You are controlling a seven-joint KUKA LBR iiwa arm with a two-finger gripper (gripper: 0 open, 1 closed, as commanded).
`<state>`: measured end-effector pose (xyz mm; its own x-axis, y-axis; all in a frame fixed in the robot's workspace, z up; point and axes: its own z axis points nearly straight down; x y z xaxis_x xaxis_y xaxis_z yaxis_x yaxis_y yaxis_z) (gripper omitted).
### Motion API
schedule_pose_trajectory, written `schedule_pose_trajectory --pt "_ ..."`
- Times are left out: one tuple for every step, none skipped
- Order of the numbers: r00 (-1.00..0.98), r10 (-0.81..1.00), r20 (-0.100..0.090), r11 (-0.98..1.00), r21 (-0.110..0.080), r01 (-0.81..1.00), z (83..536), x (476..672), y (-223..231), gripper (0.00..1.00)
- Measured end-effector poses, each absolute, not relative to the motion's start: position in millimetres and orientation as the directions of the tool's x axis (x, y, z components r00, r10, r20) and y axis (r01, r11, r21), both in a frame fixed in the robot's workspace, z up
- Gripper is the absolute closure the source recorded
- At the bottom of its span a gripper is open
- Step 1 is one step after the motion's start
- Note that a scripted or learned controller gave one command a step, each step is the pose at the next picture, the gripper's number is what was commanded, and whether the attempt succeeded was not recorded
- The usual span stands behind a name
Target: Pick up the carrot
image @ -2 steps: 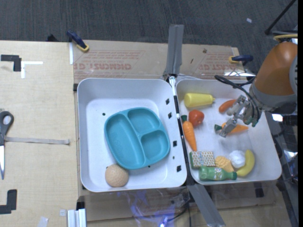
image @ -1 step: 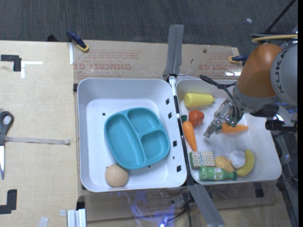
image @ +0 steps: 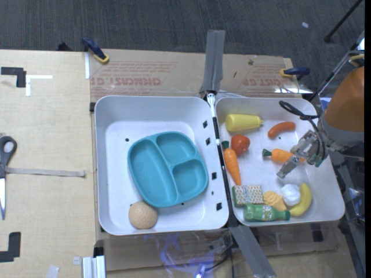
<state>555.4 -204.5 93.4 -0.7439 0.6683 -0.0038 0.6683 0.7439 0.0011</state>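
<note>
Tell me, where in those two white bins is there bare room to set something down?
Left bin: bare floor along its left side and top, around the blue divided plate; the round bun fills the lower corner. Right bin: a bare patch mid-floor between the tomato, small carrot and crackers. Its bottom edge is crowded.

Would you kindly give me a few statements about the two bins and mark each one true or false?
1. The blue divided plate lies in the left bin. True.
2. The banana lies in the left bin. False: it is in the right bin, at the near right.
3. A tomato sits just beyond the carrot. True.
4. The gripper hovers over the left bin. False: it is over the right bin.
5. The green bottle stands upright. False: it lies on its side.
</note>
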Motion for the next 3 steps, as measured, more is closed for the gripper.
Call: schedule_pose_trajectory --pt "-0.511 0.860 -0.002 0.511 0.001 0.860 92 575.4 -163 0.00" --pt "-0.395 0.919 0.001 0.395 0.004 0.919 93 570.5 -219 0.00" --pt "-0.397 0.918 -0.005 0.397 0.005 0.918 104 571.4 -220 1.00"
